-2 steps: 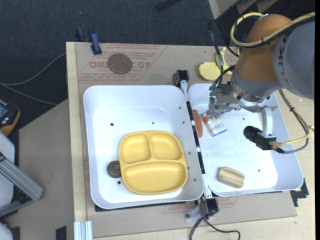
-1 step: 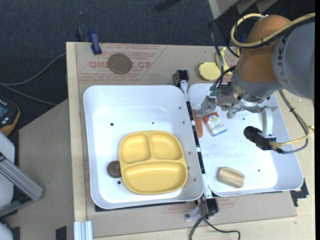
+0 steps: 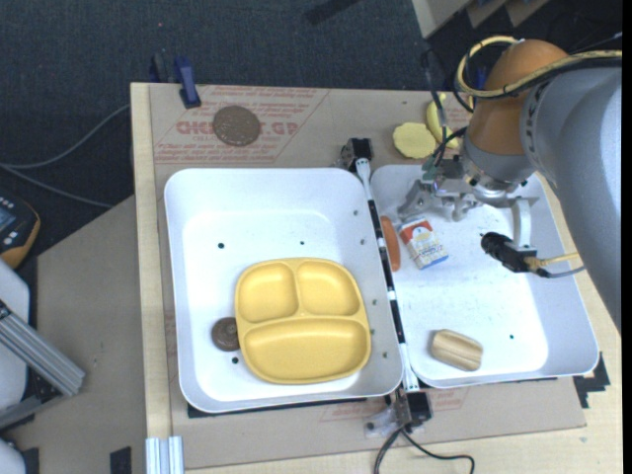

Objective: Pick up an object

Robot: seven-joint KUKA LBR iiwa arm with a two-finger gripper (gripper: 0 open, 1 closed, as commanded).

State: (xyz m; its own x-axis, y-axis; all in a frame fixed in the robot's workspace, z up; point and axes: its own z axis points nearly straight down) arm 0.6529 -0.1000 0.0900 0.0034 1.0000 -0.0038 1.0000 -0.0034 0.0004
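Camera view, your gripper (image 3: pixel 456 203) hangs above the right bin (image 3: pixel 553 349), its grip state unclear, small carton (image 3: pixel 425 244) just below it, wooden block (image 3: pixel 455 350) nearer you.

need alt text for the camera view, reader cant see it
A grey robot arm's gripper hangs over the right bin, near a small carton, an orange stick and a wooden block. The left bin holds a yellow divided tray.

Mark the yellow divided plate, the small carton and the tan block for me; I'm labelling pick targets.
yellow divided plate (image 3: pixel 301 319): camera view, centre ridge.
small carton (image 3: pixel 425 243): camera view, printed top face.
tan block (image 3: pixel 455 350): camera view, upper side.
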